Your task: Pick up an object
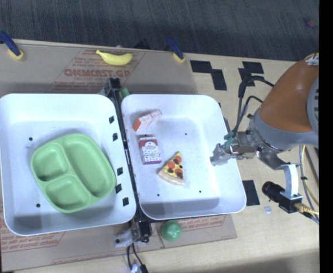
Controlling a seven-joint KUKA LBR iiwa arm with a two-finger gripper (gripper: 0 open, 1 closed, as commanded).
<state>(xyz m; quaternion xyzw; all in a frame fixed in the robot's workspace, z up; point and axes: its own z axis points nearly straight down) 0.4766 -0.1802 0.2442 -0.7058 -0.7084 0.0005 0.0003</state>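
In the right bin (209, 110) lie three small things: a pizza slice (173, 168) near the middle, a red and white carton (149, 150) to its upper left, and an orange and white packet (147, 120) further back. My gripper (220, 154) hangs over the bin's right edge, right of the pizza slice and apart from it. Nothing shows between its fingers.
The left bin (12, 112) holds a green divided tray (72, 171). A yellow banana (114, 56) lies on the cardboard behind the bins. A green ball (170, 230) sits in front of the right bin. Blue clamps (10, 45) hold the cardboard's back edge.
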